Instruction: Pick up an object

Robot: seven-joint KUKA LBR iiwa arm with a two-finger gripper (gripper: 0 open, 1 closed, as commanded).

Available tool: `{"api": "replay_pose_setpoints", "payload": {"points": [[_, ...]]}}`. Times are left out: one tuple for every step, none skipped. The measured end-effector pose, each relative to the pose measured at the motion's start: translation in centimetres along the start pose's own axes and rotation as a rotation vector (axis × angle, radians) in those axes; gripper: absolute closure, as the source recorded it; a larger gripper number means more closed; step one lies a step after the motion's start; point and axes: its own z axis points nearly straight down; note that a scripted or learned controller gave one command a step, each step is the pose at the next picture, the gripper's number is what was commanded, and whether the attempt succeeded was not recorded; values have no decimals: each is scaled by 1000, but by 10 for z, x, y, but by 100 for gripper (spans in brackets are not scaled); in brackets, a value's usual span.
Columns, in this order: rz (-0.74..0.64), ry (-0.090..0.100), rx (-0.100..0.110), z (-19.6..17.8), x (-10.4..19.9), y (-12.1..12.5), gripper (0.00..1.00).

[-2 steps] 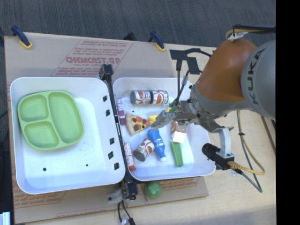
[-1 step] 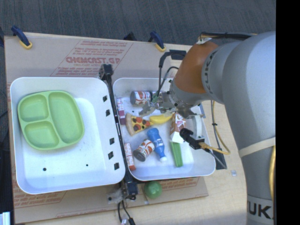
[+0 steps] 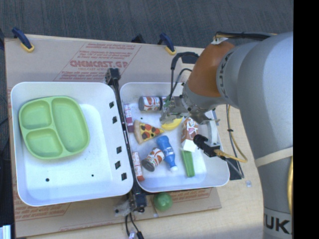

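The right bin (image 3: 219, 176) holds several objects. A soda can (image 3: 149, 102) lies at the back, a yellow banana (image 3: 171, 124) in the middle and a pizza slice (image 3: 147, 131) to its left. In front lie a blue bottle (image 3: 167, 152), a second can (image 3: 153, 159) and a green stick-shaped item (image 3: 188, 164). A red-and-white snack packet (image 3: 189, 130) sits right of the banana. My gripper (image 3: 175, 111) hangs low over the bin, just above the banana and beside the soda can, largely hidden under the wrist. I see nothing held in it.
A green divided plate (image 3: 52, 126) lies in the left bin (image 3: 75, 185). Two candy bars (image 3: 128, 116) (image 3: 136, 166) rest along the right bin's left wall. A green ball (image 3: 162, 200) sits outside the bins at the front. The arm covers the right bin's back right corner.
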Motion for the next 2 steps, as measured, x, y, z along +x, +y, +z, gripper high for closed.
{"api": "replay_pose_setpoints", "payload": {"points": [[6,10,17,-109,16,-55,100],[6,11,19,-108,16,-55,0]]}}
